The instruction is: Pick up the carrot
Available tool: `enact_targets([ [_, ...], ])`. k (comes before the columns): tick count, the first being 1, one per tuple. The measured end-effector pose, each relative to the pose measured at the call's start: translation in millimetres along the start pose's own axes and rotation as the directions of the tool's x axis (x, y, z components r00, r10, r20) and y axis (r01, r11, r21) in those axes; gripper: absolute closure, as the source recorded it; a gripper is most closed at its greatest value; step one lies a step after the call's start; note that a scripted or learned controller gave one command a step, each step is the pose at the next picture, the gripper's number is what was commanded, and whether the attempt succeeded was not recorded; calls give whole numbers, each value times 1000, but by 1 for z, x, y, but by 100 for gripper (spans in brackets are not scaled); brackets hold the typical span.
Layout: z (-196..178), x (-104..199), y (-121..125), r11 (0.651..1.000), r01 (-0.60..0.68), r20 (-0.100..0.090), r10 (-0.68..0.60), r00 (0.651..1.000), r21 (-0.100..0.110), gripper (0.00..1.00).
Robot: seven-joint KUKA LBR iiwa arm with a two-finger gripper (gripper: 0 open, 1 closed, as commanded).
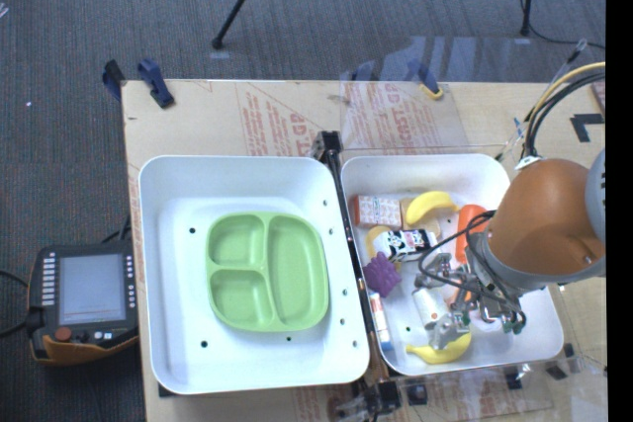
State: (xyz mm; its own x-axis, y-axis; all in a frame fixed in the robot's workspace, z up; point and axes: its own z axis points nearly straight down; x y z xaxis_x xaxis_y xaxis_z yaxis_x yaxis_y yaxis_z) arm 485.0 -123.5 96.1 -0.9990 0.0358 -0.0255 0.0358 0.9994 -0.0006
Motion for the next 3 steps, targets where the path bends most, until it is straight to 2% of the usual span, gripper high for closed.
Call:
enact_targets([
  [1,-6,1,2,1000,7,-6,-7,1000,-2,100],
  [2,-102,-13,75,917,399,-15,-399,917,-11,100],
  [3,-82,-10,0,939,344,-26,-344,938,-11,100],
])
